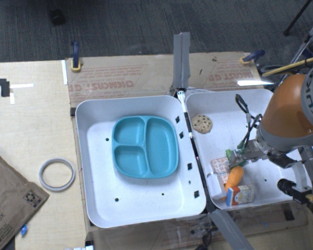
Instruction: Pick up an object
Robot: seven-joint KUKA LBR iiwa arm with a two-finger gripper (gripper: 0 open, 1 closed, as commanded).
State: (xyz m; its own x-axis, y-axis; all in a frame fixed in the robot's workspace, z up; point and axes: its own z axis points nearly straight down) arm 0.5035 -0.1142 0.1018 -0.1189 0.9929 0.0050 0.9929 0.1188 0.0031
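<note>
Camera view: gripper [238,159] low in right bin [261,96], grasp state cannot be told; orange carrot [234,177] beneath, carton [240,195] adjoining; cookie [202,124] apart; teal plate [146,146] in left bin [95,169]; tape ring [57,173] on worktop [28,130].

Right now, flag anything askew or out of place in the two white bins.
Nothing looks spilled or damaged. The teal divided plate sits slightly rotated in the left white bin; a round brown cookie lies apart from the cluster in the right white bin.
</note>
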